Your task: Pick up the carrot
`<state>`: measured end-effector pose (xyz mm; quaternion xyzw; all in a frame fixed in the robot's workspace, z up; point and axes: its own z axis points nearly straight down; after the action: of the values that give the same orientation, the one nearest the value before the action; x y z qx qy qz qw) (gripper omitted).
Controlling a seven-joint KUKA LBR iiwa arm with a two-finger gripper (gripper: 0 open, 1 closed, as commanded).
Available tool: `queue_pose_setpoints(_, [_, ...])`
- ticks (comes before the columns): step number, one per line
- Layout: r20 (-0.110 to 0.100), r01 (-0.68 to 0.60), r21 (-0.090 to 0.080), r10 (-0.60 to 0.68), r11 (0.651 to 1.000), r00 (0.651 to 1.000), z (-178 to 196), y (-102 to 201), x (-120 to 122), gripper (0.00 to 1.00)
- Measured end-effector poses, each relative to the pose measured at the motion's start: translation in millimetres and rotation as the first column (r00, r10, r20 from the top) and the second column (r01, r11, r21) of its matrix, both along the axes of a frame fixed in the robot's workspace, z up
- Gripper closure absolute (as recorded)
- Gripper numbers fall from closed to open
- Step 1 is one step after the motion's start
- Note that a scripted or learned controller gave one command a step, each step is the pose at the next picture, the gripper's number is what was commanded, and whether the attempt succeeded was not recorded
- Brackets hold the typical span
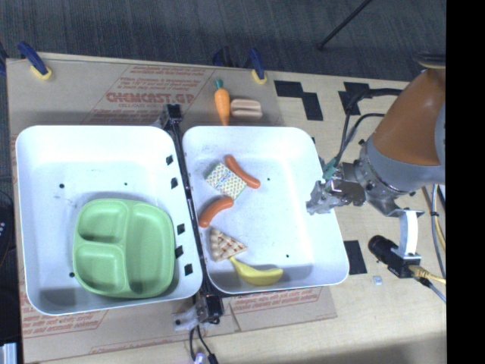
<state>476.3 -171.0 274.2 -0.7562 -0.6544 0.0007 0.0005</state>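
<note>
The arm (409,127) is cut off by the right edge, so little beyond its orange band and wrist shows. The gripper (322,197), at the right bin's (303,139) right wall, is small and blurred; its fingers cannot be made out. The print on the small patterned pieces (225,179) is too fine to read.

Green tray (123,248), sausages (242,171), banana (257,272)

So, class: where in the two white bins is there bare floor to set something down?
Left white bin: bare behind the green divided plate. Right white bin: bare right half, toward the end effector. Crowded on its left: two sausages, waffles, yellow banana.
</note>
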Motion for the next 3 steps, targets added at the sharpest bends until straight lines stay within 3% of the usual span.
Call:
queue_pose_setpoints(1, [0.000,-0.137,0.001,0.137,0.991,0.991,39,-34,0,1.00])
queue_pose_setpoints(2, [-0.005,0.325,0.002,-0.325,0.946,0.946,-63,12,15,1.00])
queue_pose_setpoints(3, [-0.004,0.613,-0.001,-0.613,0.790,0.790,-43,98,0,1.00])
